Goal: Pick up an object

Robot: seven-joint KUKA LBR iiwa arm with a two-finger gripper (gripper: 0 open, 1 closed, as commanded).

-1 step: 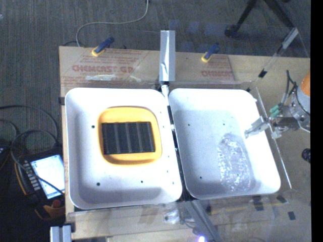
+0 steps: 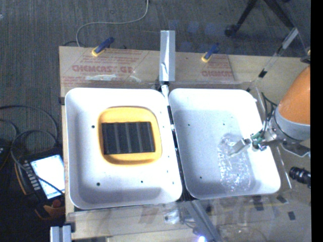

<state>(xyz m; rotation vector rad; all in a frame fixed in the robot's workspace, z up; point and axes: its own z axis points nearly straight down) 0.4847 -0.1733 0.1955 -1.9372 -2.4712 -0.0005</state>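
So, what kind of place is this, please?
Probably a robotics lab or test workshop. Two shallow white plastic bins sit on a clamped cardboard sheet, a grey-and-orange robot arm reaches in, and an office chair base stands on grey carpet.

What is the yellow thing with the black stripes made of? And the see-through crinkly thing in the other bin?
The yellow thing looks like smooth, matte plastic: it has an even color and rounded molded edges. Its dark ribbed middle may be plastic or rubber; that is hard to tell. The see-through thing looks like thin, glossy clear plastic, perhaps a bag or wrapper, because it crinkles and glints with the white bin showing through.
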